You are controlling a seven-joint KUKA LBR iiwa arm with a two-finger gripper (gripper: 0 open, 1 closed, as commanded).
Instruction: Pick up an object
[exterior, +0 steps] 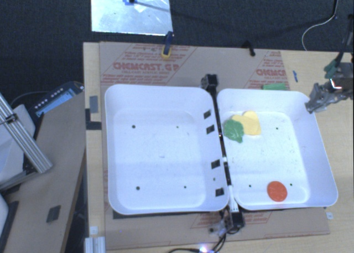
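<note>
The right bin [315, 135] holds a green lumpy object [233, 130] lying against a yellow object [250, 124] near its back left. An orange-red round object [277, 191] sits near the bin's front right. My gripper [319, 100] hangs at the right bin's back right corner, above the rim, well apart from all three objects. Nothing shows between its fingers.
The left bin [160, 149] lies beside the right one, with black clips [215, 135] along the shared divider. A green piece [275, 86] rests on the cardboard behind the right bin. A yellow clamp [166, 52] sits at the bench's back edge.
</note>
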